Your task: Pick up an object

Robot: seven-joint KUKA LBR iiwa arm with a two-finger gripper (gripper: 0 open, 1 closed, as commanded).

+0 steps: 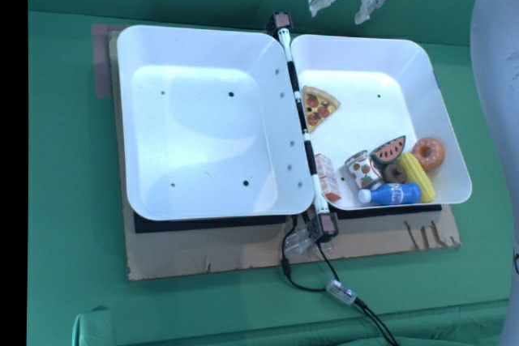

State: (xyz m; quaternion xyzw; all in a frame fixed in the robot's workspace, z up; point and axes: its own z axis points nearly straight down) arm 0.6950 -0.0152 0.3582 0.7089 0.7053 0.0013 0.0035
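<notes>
My gripper [344, 2] hangs high above the far edge of the right bin [369, 65], open, with nothing between its fingers. Well below it in that bin lie a pizza slice [318, 106], a watermelon slice [389, 149], an orange donut [428, 151], a small chocolate donut [396, 173], a corn cob [417, 177], a blue bottle [392, 194], a printed can [362, 168] and a carton [328, 177]. Most of these crowd the bin's near right corner. The pizza slice lies apart, near the divider.
The left bin [203, 126] stands beside the right one, split off by a striped divider bar [298, 105]. Both rest on a cardboard sheet [243, 255] over green cloth. A cable [324, 271] trails off the front edge. My arm [491, 93] comes down the right side.
</notes>
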